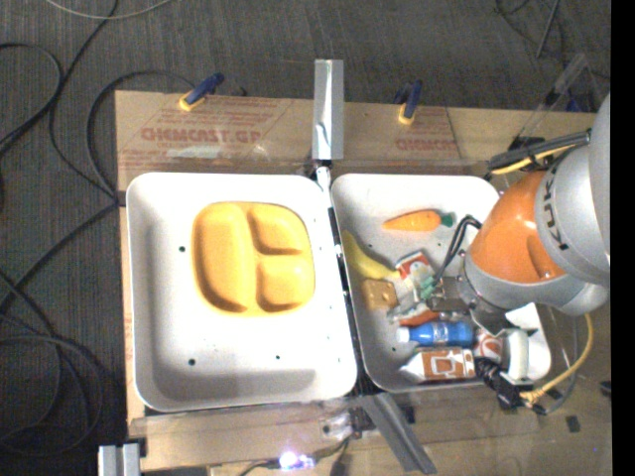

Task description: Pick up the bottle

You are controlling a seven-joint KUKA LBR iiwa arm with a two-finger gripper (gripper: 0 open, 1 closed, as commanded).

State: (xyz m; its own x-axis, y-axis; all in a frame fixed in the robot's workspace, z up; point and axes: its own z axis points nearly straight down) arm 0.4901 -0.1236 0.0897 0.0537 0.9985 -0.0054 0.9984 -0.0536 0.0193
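The bottle [442, 333] lies flat in the right bin [377, 365], beside the end effector [437, 300], whose state you cannot tell. Likely light, rigid, slippery: grip it mid-body.

Arm [556, 236] cut by right edge, tool [437, 300] fingers hidden among clutter

Dark grey carpet [248, 18] strewn with cables [60, 107] surrounds a brown board [248, 132] held by blue-and-yellow clamps [200, 91].
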